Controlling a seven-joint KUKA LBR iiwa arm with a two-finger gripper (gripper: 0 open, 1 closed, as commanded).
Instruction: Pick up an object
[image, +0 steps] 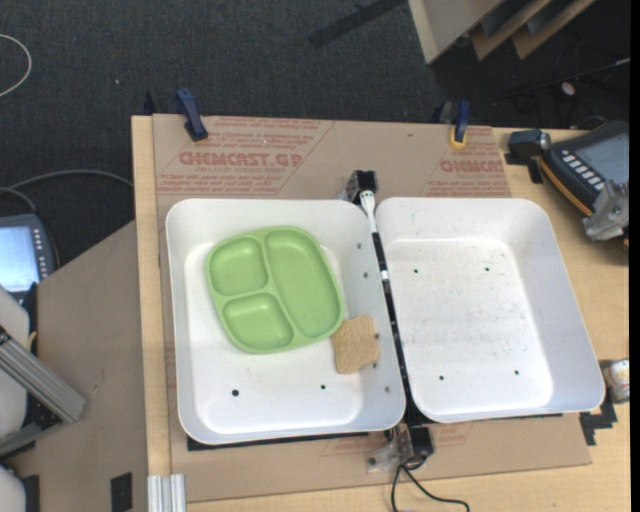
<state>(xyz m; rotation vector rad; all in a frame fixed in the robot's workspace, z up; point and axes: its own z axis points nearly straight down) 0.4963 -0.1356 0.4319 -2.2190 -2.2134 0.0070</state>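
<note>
tan sponge piece (355, 344) touches green divided plate (274, 289) in left bin (200, 400); tool state: cannot tell.

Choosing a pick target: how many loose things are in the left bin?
2: a green plate in the left bin's middle, and a tan sponge touching its lower right edge.

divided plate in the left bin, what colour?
Light green plate, seen clearly in the camera view.

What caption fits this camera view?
Green divided plate and tan sponge-like piece touching in the left white bin, beside the right white bin.
</note>
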